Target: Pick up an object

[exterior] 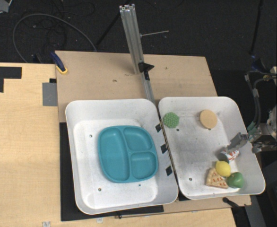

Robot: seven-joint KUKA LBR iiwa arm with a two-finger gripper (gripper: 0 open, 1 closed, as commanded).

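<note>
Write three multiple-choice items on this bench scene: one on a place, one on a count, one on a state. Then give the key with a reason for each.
1. Where does the teal divided tray lie?
A. left bin
B. right bin
C. bare bench

2. How many compartments does the tray have?
A. two
B. three
C. five

3. How does the yellow lemon-like fruit sit relative to the waffle-like wedge?
A. in the other bin
B. touching it, at the right bin's near corner
C. inside the tray

Key: 1 A, it rests in the left bin. 2 B, its ridges mark three sections. 3 B, the two lie against each other.
</note>
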